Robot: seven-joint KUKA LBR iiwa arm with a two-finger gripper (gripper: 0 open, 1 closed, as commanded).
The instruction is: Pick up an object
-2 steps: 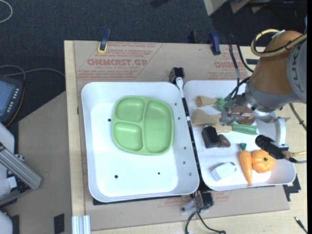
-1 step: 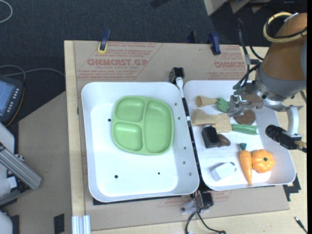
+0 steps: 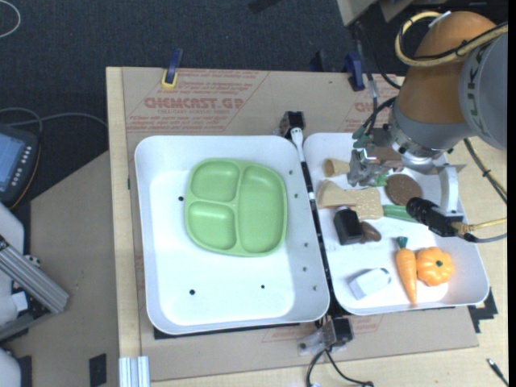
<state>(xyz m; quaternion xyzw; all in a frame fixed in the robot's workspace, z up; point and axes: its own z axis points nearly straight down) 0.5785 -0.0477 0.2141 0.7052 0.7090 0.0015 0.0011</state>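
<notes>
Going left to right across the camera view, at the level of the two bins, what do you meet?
Green divided plate in the left bin → black block → white object → carrot → orange pumpkin, all four in the right bin.

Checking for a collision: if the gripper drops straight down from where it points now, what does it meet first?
Probably the tan bread slice, directly under the gripper; depth is hard to judge from this slanted view.
</notes>
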